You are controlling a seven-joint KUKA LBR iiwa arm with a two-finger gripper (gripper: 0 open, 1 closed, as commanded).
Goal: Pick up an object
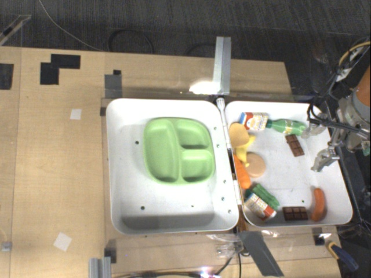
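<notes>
The table [52, 172] was pale wood, with black patches at its 10 o'clock corner and small white squares on its left side. Beyond its far edge lay dark carpet [174, 10] crossed by a thin cable. Two white bins sat side by side. The left bin [124, 213] held one green tray [177, 149] with three compartments, lying towards 12 o'clock of centre.

The right bin [339, 210] held the loose things. One green bottle [287, 126] lay at 12 o'clock, just beside one small carton [255, 121]. Along the 9 o'clock wall ran one yellow piece [239, 135], one tan disc [255, 165] and one orange piece [244, 178]. At 7 o'clock lay one green packet [262, 200]. Two brown bars showed: one [295, 145] near 1 o'clock, one [295, 214] at 6 o'clock. One orange sausage [318, 204] lay at 5 o'clock.

The gripper [323, 160] hung over the bin's 3 o'clock edge, with nothing seen in it; whether the jaws were open or closed I cannot tell.
</notes>
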